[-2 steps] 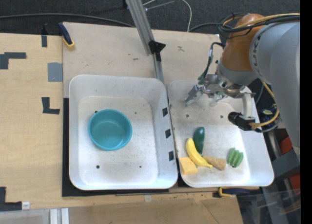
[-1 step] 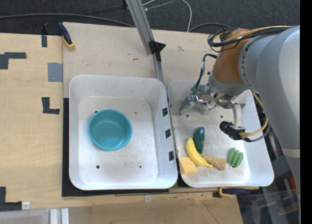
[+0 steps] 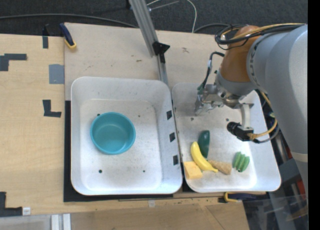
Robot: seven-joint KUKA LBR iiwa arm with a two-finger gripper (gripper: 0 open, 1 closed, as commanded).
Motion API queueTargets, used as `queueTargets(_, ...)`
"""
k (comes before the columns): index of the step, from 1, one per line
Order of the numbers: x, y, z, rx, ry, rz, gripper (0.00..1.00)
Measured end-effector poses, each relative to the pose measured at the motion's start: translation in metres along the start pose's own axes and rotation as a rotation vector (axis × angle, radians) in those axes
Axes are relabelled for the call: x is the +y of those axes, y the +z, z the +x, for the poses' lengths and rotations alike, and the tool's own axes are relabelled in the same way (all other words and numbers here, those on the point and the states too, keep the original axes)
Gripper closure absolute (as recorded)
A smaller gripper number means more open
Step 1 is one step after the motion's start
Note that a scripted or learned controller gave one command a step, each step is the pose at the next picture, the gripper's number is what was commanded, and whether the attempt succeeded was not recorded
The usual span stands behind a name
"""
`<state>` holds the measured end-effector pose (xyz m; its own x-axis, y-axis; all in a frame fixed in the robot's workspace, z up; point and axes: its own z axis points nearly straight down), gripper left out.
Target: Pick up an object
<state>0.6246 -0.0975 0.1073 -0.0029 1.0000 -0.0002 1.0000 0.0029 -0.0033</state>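
Gripper hangs over the far part of the right bin, pointing down toward bare white floor near the wall that divides the two bins. Its metal end is small and partly blurred against the bin, so I cannot tell whether the claw stands apart or together, and nothing can be seen held in it. It touches none of the objects; whether its tip meets the bin floor cannot be told either. The arm, grey with an orange band, reaches in from the right and covers the bin's far right corner, with a black cable looping beside the wrist. The things to pick lie clustered toward the near side of the same bin, apart from the gripper: a dark green piece closest to it, a yellow banana just below that, a yellow block touching the banana's near end, a tan piece at the banana's other end, and a ridged green item a little to the right. In the left bin sits a teal bowl, upright and alone.
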Motion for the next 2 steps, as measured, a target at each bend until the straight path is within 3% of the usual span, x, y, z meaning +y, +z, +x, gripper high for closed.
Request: queueTargets(2,0.002,-0.090,-0.004,0.000,0.001,-0.007,1.00)
